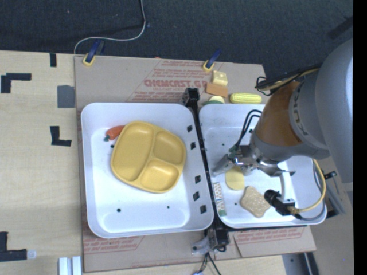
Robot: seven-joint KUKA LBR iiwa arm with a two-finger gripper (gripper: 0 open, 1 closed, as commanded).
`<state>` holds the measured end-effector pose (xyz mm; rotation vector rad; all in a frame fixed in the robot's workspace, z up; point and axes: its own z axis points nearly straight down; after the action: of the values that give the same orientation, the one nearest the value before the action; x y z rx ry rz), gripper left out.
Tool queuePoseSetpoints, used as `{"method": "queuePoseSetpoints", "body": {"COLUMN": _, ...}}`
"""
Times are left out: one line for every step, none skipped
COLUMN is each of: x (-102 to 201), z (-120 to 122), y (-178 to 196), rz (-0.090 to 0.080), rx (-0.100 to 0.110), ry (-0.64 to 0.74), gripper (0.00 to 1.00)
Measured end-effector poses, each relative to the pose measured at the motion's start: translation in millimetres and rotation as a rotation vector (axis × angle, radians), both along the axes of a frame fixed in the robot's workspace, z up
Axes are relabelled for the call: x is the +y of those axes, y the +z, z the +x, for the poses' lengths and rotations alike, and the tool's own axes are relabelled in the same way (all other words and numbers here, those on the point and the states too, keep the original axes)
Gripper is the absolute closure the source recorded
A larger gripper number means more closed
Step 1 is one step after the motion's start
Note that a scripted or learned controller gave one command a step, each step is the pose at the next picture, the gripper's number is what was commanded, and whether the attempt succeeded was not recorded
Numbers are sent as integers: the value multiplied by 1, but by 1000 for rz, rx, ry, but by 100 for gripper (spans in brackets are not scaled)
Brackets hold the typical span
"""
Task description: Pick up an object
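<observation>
Arm: the grey arm (338, 102) with its orange band (278, 122) rises closest to the lens, entering from 3 o'clock and covering much of the right bin.
Gripper: the gripper (236, 160) is down inside the right bin (309, 216), just above the pale yellow round piece (234, 180) — whether it is clenched or released I cannot tell, since the wrist masks it.
Candidate objects: the round piece lies near the bin's middle; a tan cracker-like piece (254, 201) lies at 5 o'clock from it, apart from the gripper.
Left bin: the left bin (100, 211) holds a yellow divided plate (148, 156), with an orange-red item (114, 132) peeking out at its 10 o'clock edge.
Beyond the bins: at 12 o'clock of the right bin, on the cardboard-covered table (114, 79), sit a tan block (217, 85), a greenish round bit (215, 99) and a yellow corn-like piece (245, 98).
Progress: judging by this view, nothing is lifted yet — the pick remains to be made, with closing and raising left.
Hidden: the arm covers the right bin's 2 o'clock corner; the plate covers most of the orange-red item.
</observation>
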<state>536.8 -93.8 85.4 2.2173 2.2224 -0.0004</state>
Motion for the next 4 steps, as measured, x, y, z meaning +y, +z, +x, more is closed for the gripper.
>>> {"method": "queuePoseSetpoints", "body": {"x": -10, "z": -38, "y": 1, "rz": 0, "rx": -3, "ry": -2, "gripper": 0}}
{"method": "queuePoseSetpoints", "body": {"x": -5, "z": 30, "y": 0, "rz": 0, "rx": -3, "ry": 0, "gripper": 0}}
{"method": "queuePoseSetpoints", "body": {"x": 37, "z": 101, "y": 106, "rz": 1, "rx": -14, "ry": 6, "gripper": 0}}
{"method": "queuePoseSetpoints", "body": {"x": 50, "z": 38, "y": 98, "rz": 2, "rx": 6, "ry": -2, "gripper": 0}}
